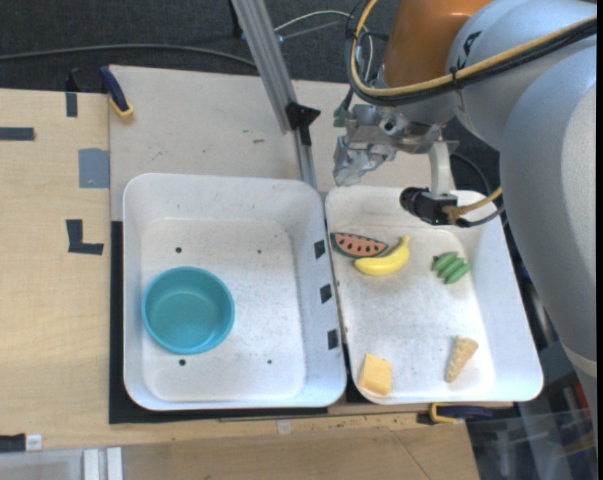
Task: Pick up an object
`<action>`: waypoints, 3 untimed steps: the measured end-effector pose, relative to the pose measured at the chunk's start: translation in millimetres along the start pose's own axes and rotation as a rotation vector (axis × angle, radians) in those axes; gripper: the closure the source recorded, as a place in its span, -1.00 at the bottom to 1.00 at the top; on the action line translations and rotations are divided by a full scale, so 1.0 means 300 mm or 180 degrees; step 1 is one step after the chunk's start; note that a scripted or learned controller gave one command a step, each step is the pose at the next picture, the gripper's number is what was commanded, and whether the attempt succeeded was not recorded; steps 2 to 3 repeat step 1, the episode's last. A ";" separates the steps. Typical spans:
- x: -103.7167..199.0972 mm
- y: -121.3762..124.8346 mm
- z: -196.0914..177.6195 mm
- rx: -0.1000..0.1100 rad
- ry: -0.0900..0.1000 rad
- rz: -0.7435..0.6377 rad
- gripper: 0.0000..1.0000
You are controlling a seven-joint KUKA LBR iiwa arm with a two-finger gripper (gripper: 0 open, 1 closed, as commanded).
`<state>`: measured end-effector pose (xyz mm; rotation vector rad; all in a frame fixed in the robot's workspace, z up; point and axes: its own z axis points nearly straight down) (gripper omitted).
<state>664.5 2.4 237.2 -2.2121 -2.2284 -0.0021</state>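
Note:
The right bin [501, 368] holds a watermelon slice [359, 244], a yellow banana [384, 259], a green pod-like toy [450, 266], an ice-cream cone [461, 357] and a yellow cheese wedge [376, 375]. My gripper [353, 171] hangs above the back left corner of this bin, just behind the watermelon slice. Nothing shows between its fingertips. The left bin [141, 203] holds a teal bowl [188, 310].
A slanted metal pole [271, 63] rises behind the bins, ending near the divide between them. A black cable part [426, 205] hangs over the right bin's back edge. The grey arm [551, 118] covers the right side. A yellow clamp [117, 93] sits at the board's back left.

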 end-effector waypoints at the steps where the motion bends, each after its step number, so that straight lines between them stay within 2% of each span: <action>1: 0.179 0.001 -0.020 0.0002 -0.0001 0.0001 1.00; 3: 0.179 0.001 -0.020 0.0002 -0.0001 0.0001 1.00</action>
